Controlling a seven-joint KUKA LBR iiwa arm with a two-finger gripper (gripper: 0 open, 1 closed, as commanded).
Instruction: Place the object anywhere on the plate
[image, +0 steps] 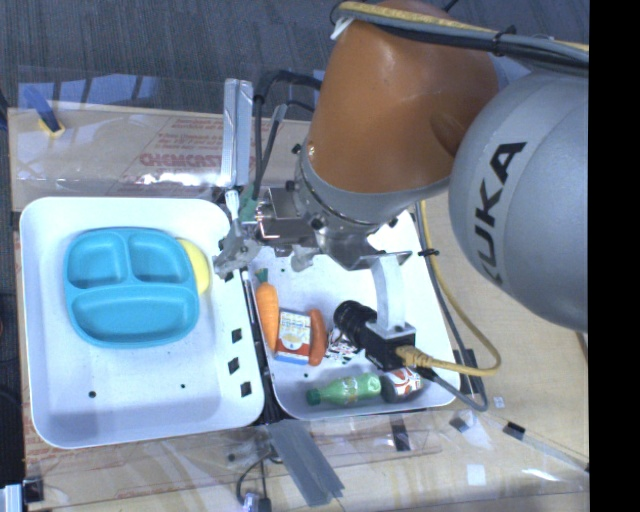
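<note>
**Plate still bare, object not yet delivered**

The blue plate (130, 285) sits in the left bin (60, 400) with nothing on its compartments; a yellow item (200, 265) lies just beside its right edge. To the plate's right, the carrot (267, 310), small carton (292, 335) and green bottle (345, 390) lie in the other bin. The gripper (235, 255) hovers right of the plate; whether the jaws are apart cannot be told. Judging by this, placing remains undone.

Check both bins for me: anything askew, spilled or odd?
Nothing spilled or broken. One oddity: a yellow object is wedged partly under the right edge of the blue plate in the left bin. In the right bin, the green bottle lies on its side.
</note>
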